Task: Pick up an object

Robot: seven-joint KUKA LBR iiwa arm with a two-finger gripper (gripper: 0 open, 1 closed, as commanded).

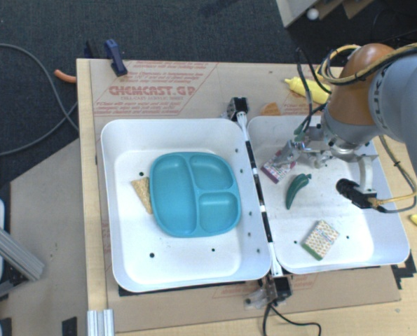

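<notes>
In the right bin (pixel 376 247), my gripper (pixel 301 150) hangs low over the far left part, next to the divider. A small pink and purple packet (pixel 272 169) lies just left of and below it, touching or nearly touching its tip. Just in front of the gripper lies a green pepper-shaped toy (pixel 296 189). A patterned green and white packet (pixel 321 239) rests near the bin's front. The left bin (pixel 124 250) holds a teal divided plate (pixel 194 192), and a tan cracker (pixel 142 191) pokes out from under the plate's left edge.
A black part with a yellow cable (pixel 354 192) hangs over the right bin's right side. A yellow toy (pixel 301 87) lies on the board behind the right bin. A blue clamp (pixel 115 57) sits at the board's far left corner. Black clips (pixel 237 107) join the bins.
</notes>
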